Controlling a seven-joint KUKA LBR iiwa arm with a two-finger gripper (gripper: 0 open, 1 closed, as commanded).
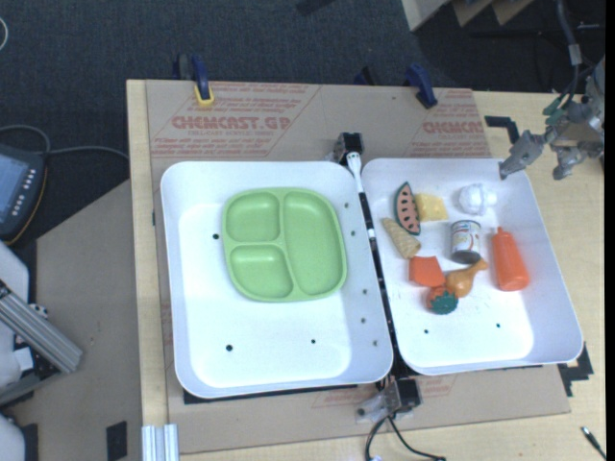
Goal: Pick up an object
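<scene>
A bench seen from above at a slant holds two shallow white bins side by side. The left bin (192,344) carries a pale green divided plate (284,244). The right bin (538,334) holds a loose cluster of toy food near its middle: a watermelon slice (407,207), a yellow block (432,206), a white crumpled lump (473,198), an ice cream cone (402,238), a small metal can (465,240), an orange bottle (507,259), an orange cube (426,271), a tan pear-shaped piece (463,279) and a small green and orange ball (443,302). The gripper (540,157) hangs over the far right corner of the right bin, well apart from the cluster, with its fingers spread wide and nothing between them. No object is picked up yet. The orange bottle looks like the easiest target, since it lies at the right edge of the group with bare bin floor on its outer side. A good approach would likely be to come straight down over its middle, with the fingers straddling its narrow width, and to avoid nudging the can just beside it.
</scene>
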